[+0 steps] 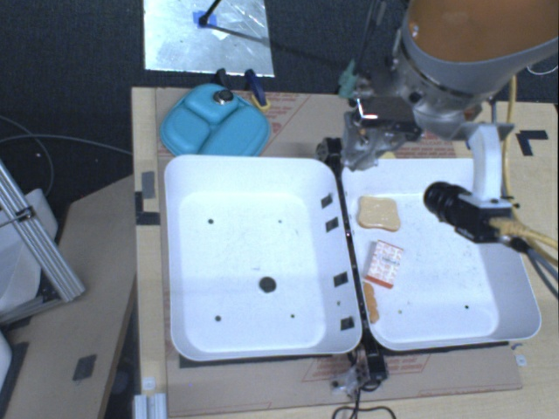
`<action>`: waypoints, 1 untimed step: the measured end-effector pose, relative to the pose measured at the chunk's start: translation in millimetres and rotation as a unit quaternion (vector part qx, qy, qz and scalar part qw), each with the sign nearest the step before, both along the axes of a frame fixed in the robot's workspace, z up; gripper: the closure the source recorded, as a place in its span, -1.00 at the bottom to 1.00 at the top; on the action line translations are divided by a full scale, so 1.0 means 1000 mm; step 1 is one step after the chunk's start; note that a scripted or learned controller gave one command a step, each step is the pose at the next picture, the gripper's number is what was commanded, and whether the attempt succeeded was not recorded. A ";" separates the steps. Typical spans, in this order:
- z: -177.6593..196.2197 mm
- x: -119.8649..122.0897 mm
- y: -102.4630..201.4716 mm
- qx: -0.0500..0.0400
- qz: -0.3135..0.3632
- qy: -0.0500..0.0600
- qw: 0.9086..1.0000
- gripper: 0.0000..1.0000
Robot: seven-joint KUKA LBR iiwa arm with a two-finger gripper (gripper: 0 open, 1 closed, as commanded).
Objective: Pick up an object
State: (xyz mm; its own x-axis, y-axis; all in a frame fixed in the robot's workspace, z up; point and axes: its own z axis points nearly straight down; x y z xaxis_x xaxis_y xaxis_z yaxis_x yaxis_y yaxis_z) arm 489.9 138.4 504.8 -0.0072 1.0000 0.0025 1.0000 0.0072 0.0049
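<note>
Surface (pixel 96 260) carries two white bins side by side. Left bin (pixel 188 234) is bare white floor inside its walls apart from small dark marks, so plenty of room there. Right bin (pixel 489 312) holds three items, all crowded toward the shared divider edge; its right half is open floor. Arm (pixel 472 33) comes in over the bin's far rim. Claw (pixel 367 147) sits at the far-left corner, near the divider; cannot tell if it's apart or together (fingers are lost in clutter). Teal lid (pixel 214 122) behind left bin. Tan bread slice (pixel 379 213) just below the claw, red-white packet (pixel 383 263) nearer, orange strip (pixel 370 302) against the divider.
</note>
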 end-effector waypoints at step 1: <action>0.011 0.001 0.000 0.000 0.003 -0.001 1.000 1.00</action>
State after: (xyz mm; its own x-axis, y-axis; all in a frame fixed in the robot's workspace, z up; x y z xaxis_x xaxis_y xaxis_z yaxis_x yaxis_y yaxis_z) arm 490.5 138.5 515.7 -0.0136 0.9999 0.0032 0.9999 0.0135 0.0076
